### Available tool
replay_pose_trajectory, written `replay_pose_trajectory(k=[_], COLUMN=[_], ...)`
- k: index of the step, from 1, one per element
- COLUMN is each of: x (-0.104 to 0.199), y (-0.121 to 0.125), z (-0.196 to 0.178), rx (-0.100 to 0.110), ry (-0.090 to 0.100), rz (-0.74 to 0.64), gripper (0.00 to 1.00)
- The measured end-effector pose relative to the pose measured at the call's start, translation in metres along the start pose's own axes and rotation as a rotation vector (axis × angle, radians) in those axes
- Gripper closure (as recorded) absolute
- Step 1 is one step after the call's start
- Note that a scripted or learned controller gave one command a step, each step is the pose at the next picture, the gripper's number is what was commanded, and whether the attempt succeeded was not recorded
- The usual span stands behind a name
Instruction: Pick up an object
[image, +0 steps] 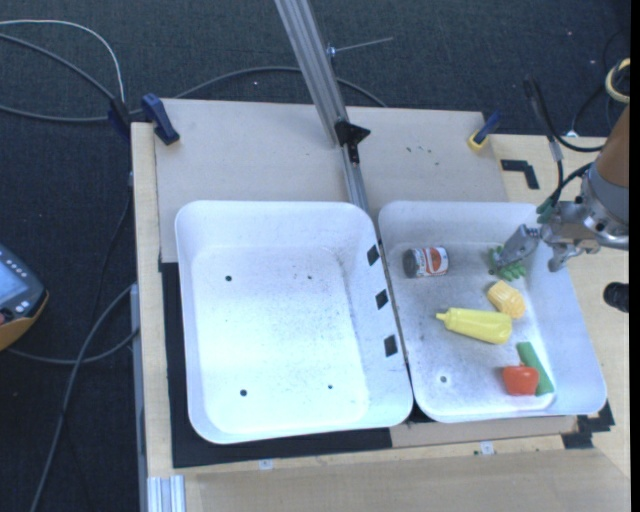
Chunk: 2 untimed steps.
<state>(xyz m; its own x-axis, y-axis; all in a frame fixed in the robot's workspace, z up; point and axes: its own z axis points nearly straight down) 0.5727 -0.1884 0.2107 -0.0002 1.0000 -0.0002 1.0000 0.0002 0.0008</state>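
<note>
The right bin (570, 300) holds several small objects. A small can (427, 262) lies on its side at the bin's upper left. A green leafy toy (508, 264) sits near the upper right, with a yellow corn-like piece (506, 299) just below it. A yellow squeeze bottle (475, 324) lies in the middle. A red object (519, 380) and a green bar (535, 366) rest at the lower right. My gripper (538, 251) hovers over the bin's upper right, open, its left finger just above the green toy. Nothing is between the fingers.
The left bin (200, 300) stands beside the right one, with black clips along the shared rim. A slanted metal pole (322, 75) rises from the bench's back. Blue and yellow clamps hold the board's far corners. Cables lie on the dark floor at left.
</note>
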Motion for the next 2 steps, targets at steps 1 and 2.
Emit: replay_pose_trajectory(k=[1, 2], x=[0.029, 0.098], y=[0.063, 0.066], z=[0.104, 0.119], rx=[-0.002, 0.001], ry=[-0.001, 0.001], rz=[0.001, -0.005], gripper=[0.00, 0.00])
